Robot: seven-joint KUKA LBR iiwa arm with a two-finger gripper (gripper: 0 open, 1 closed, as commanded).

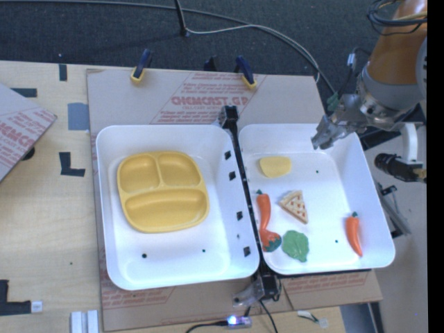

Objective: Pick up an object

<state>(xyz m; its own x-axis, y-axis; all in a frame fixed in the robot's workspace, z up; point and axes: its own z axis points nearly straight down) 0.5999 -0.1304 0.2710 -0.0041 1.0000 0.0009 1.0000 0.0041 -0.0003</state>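
The arm [388, 61] has a broad orange band above a grey wrist, ending in a small dark grey gripper [325, 139].

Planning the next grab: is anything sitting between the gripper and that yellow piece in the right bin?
Nothing visible. The gripper is at the right bin's far edge, and bare white floor separates it from the yellow piece.

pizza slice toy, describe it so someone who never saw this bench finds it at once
Look in the right bin, the one without the yellow tray. Near its middle lies the pizza slice, below the yellow oval piece and above the green leafy piece. It alone is a tan triangle with red dots.
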